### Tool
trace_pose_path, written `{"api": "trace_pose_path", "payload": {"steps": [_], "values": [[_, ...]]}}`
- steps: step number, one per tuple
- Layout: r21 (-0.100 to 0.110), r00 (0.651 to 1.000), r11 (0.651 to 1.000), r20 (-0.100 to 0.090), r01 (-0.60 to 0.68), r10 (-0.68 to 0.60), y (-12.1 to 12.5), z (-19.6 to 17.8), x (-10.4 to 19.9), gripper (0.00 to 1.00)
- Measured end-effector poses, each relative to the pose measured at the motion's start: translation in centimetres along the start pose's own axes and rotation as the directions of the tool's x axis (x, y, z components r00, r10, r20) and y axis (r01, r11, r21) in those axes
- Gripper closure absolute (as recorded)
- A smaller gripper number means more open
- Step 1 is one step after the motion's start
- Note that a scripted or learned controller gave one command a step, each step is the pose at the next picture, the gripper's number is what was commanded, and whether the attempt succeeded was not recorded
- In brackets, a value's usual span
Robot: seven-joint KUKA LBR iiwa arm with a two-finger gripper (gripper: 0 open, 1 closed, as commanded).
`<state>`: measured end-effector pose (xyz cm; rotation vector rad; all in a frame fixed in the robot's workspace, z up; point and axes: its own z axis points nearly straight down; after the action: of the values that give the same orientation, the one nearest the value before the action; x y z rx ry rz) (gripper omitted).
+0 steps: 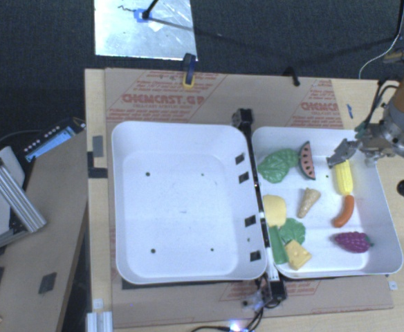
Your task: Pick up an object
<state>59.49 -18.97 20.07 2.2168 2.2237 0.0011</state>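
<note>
Cheese wedge (298,255), yellow, lies at the near edge of the right bin (385,206), touching a green leafy piece (290,230) and just beside a green strip (277,244). Likeliest target by position: corn cob (343,178), yellow, lying lengthwise along the bin's far right side, just under the gripper (342,155); judged light, rigid plastic, somewhat slippery, best pinched across its narrow middle. Gripper state: cannot tell; nothing seen held. Adjoining items: orange sausage (344,211) just nearer than the corn; purple grapes (352,241) near the right corner; cone (308,202) mid-bin; watermelon slice (306,160) and lettuce leaf (278,165) on the far side; yellow pear-like piece (274,209) by the left wall. Left bin (181,203) alongside, touching at the clipped divider.
</note>
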Motion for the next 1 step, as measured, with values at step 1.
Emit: {"api": "trace_pose_path", "payload": {"steps": [1], "values": [[0.006, 1.0, 1.0, -0.005, 0.006, -0.006, 0.74, 7.17, 7.01, 0.0]]}}
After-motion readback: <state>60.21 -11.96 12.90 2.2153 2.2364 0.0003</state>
